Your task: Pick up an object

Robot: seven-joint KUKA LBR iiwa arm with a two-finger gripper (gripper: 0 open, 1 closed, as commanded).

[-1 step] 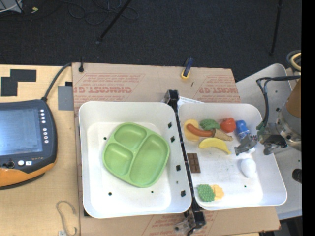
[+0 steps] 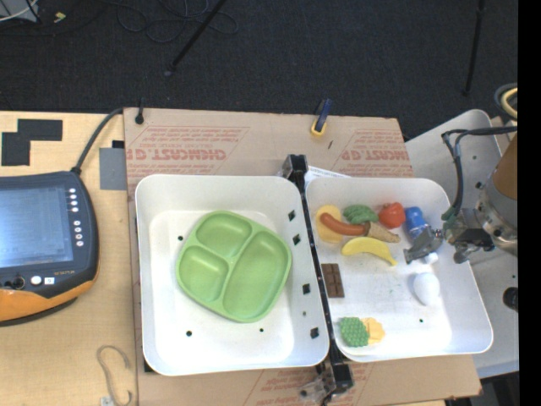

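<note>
A cardboard sheet [image 2: 254, 146] covers the middle of the bench, and on it sit two shallow white bins side by side. The left bin [image 2: 161, 227] fills the centre of the frame and holds a green divided plate [image 2: 234, 264], lying tilted with its three compartments facing up. The right bin [image 2: 461, 311] sits toward the right of the frame and carries the small things. The arm [image 2: 507, 193] comes in at the right edge, and its gripper [image 2: 429, 245] hangs over the upper right part of that bin; whether its claw is apart or together I cannot tell, and nothing shows between it. At the left edge of the frame lies a grey and orange control pendant [image 2: 38, 239]. Along the upper part of the right bin, from left to right, lie a hot dog [image 2: 338, 225], a green leafy toy [image 2: 361, 214], a red tomato [image 2: 391, 215] and a blue object [image 2: 414, 219], with a yellow banana [image 2: 368, 249] just below them. A white egg-shaped piece [image 2: 424, 288] lies below the gripper, a brown block [image 2: 332, 281] near the bin's left wall, and a green and yellow corn toy [image 2: 360, 331] in its lower left.
</note>
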